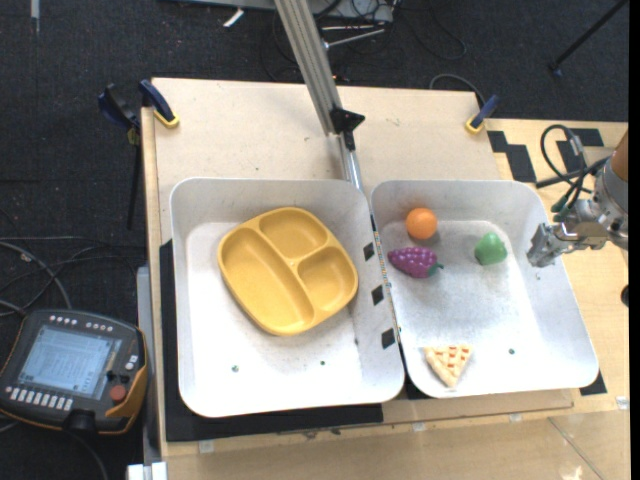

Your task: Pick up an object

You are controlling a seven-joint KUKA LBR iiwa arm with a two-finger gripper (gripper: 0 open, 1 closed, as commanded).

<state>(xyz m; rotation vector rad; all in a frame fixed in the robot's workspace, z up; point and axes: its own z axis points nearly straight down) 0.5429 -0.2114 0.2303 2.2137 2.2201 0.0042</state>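
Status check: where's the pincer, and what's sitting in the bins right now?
Pincer at right bin's right wall, holding nothing. Orange ball, purple grapes, green piece, waffle wedge in that bin. Yellow tray in left bin. Nothing blocking.

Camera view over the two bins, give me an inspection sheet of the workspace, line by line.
Surface: wooden bench bearing the left bin and the right bin side by side.
Job's things: in the right bin, an orange ball, purple grapes, a green toy and a waffle-patterned wedge, all lying apart.
Clutter: yellow divided plate in the left bin.
Grippers: the gripper sits at the right bin's right rim, beside the green toy, touching no item.
Cables: black cable looped near the arm; more cables on the floor.
Surroundings: teach pendant lower left, clamps at the bench corners, a metal pole.
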